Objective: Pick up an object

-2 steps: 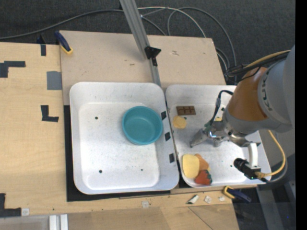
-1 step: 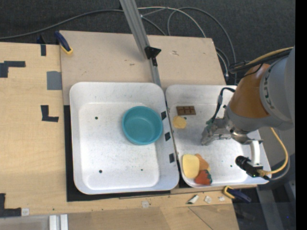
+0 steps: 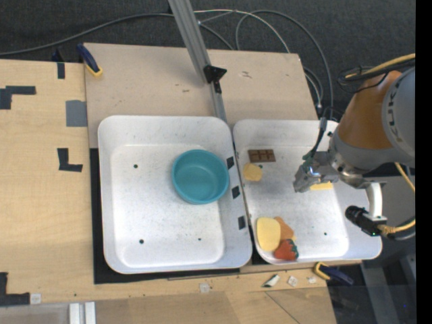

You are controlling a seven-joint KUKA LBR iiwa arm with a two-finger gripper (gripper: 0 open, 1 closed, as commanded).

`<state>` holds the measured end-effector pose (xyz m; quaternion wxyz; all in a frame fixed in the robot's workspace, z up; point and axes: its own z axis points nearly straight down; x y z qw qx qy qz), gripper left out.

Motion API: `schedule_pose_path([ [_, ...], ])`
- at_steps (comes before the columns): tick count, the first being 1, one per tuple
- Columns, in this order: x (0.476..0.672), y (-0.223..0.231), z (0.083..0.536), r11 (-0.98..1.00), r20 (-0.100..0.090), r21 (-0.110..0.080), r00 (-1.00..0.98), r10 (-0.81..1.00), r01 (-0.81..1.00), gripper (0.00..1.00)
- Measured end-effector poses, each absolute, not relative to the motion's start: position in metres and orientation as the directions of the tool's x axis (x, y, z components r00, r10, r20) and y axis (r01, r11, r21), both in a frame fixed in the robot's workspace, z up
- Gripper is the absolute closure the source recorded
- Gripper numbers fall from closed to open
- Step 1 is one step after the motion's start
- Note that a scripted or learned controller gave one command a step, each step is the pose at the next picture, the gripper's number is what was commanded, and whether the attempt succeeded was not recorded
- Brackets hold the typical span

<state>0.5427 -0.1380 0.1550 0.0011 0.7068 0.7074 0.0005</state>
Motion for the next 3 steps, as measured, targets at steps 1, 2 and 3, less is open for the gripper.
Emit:
schedule_pose_path([
  [1, 0.540, -0.137, 0.217, 0.002, -0.001, 0.005, -0.002, 1.000, 1.000, 1.00],
  [2, 0.541, -0.137, 0.270, 0.002, -0.001, 0.005, -0.002, 1.000, 1.000, 1.00],
  [3, 0.535, -0.095, 0.264, 0.005, 0.000, -0.002, -0.005, 1.000, 1.000, 1.00],
])
